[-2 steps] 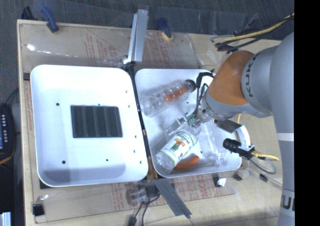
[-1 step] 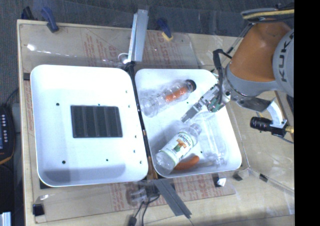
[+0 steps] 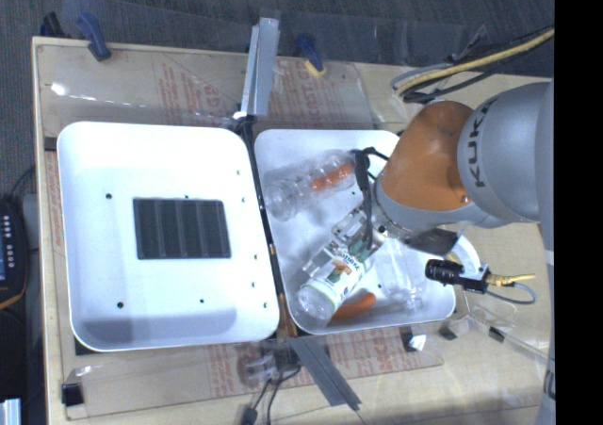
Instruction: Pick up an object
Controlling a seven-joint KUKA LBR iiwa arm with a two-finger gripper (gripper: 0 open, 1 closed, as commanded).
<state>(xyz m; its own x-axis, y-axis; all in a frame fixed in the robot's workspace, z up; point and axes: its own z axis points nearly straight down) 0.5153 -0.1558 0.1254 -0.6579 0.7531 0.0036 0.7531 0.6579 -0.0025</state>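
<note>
**Arm Reaches Into Cluttered Right Bin**

At the left of your frame, the left bin [image 3: 155, 235] sits on the bench [image 3: 57, 84], with a dark ribbed rectangle [image 3: 182, 228] lying flat near its middle. Two blue clamps [image 3: 94, 35] grip the bench's upper edge. A grey rail [image 3: 258, 65] runs down from the top centre to the seam between the bins.

Right of centre, the right bin [image 3: 283, 155] carries the clutter. A clear plastic bottle with an orange part [image 3: 316, 181] lies on its side in the bin's upper half. A second clear bottle with a green and white label [image 3: 334, 280] lies tilted in the lower half, an orange object [image 3: 353, 306] just beside its lower end.

The pincer [image 3: 363, 230] hangs above the labelled bottle's upper end, at the bin's centre; you cannot tell how it stands or whether it touches the bottle. Behind it, the arm's orange band [image 3: 424, 164] and grey body [image 3: 509, 155] fill the right of the frame, with yellow cables [image 3: 471, 60] at the upper right.
</note>
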